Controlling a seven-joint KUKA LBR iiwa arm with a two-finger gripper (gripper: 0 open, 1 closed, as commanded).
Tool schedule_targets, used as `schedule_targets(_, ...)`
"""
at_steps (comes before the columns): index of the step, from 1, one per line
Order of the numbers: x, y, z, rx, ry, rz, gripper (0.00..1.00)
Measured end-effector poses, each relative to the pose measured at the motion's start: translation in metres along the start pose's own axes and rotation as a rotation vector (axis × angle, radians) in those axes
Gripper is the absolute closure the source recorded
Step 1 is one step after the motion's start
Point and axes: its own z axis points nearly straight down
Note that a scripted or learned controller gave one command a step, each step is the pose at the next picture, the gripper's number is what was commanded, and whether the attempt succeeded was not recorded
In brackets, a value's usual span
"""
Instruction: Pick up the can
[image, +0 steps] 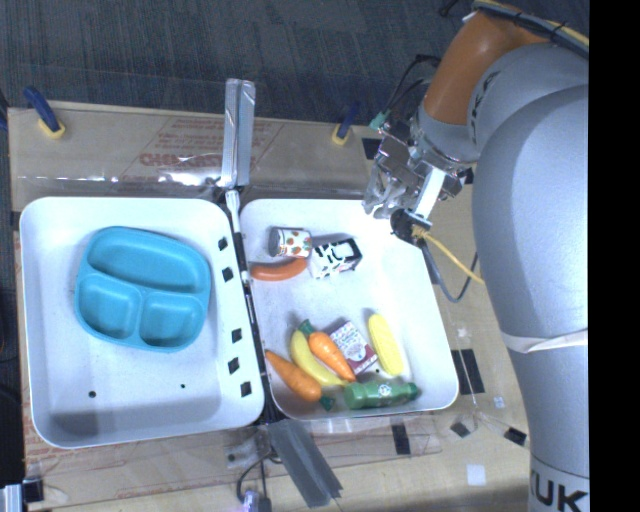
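The can (290, 241) is small, with a white and red label, and lies at the back of the right bin (432, 300). It rests beside a black-and-white carton (335, 256) and just behind a hot dog (278, 269). My gripper (386, 204) hangs over the bin's back right corner, well to the right of the can and above it. Nothing shows in its grasp.
The front of the right bin holds two carrots (330, 355), a banana (308, 358), a yellow corn cob (386, 344), a small brown box (352, 342) and a green bottle (380, 394). A blue divided plate (145, 288) lies in the left bin (60, 400). A yellow cable (455, 262) trails off the wrist.
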Motion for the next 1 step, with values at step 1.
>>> schedule_targets(1, -0.0528, -0.0308, 0.0892, 0.005, -0.001, 0.086, 1.0)
